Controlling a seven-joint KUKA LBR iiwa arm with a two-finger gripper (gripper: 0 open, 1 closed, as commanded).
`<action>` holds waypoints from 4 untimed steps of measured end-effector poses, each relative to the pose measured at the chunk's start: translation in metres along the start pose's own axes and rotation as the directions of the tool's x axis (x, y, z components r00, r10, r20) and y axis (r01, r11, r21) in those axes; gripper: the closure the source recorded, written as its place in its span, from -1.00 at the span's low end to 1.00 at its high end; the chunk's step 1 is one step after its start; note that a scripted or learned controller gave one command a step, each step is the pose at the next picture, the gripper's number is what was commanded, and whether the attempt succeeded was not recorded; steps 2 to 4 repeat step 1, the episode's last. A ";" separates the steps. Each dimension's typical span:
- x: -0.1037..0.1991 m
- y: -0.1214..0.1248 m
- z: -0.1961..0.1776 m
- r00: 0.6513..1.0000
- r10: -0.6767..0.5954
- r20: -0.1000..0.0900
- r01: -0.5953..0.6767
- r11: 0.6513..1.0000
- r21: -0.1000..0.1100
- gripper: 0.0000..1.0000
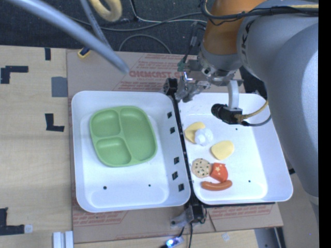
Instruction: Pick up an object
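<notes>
Arm: I see the grey arm point(289, 50) reaching in from the right, its orange band point(230, 6) above the wrist, over the far edge of the right bin.
Gripper: my gripper point(185, 87) sits at the far end of the divide between the two bins, above the right bin's far-left corner.
Fingers: I cannot tell how they stand; the tip is a dark tangle from here.
Left bin point(83, 154): holds a green divided plate point(123, 136).
Right bin point(258, 154): holds the objects to pick, grouped toward its left side and well apart from the gripper.
Objects: a yellow-and-white piece point(198, 133), a yellow chip point(222, 150), a cookie point(200, 167), a red piece point(220, 172), a sausage point(215, 185) nearest me.
</notes>
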State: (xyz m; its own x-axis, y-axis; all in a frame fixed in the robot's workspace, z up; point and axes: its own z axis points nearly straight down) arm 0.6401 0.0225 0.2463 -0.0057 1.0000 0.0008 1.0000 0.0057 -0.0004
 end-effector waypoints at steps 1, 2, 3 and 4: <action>0.060 0.016 0.015 1.000 -0.001 0.000 0.001 1.000 0.001 1.00; 0.060 0.016 0.015 1.000 -0.001 0.000 0.001 1.000 0.001 1.00; 0.060 0.016 0.015 1.000 -0.001 0.000 0.001 1.000 0.001 1.00; 0.060 0.016 0.015 1.000 -0.001 0.000 0.001 1.000 0.001 1.00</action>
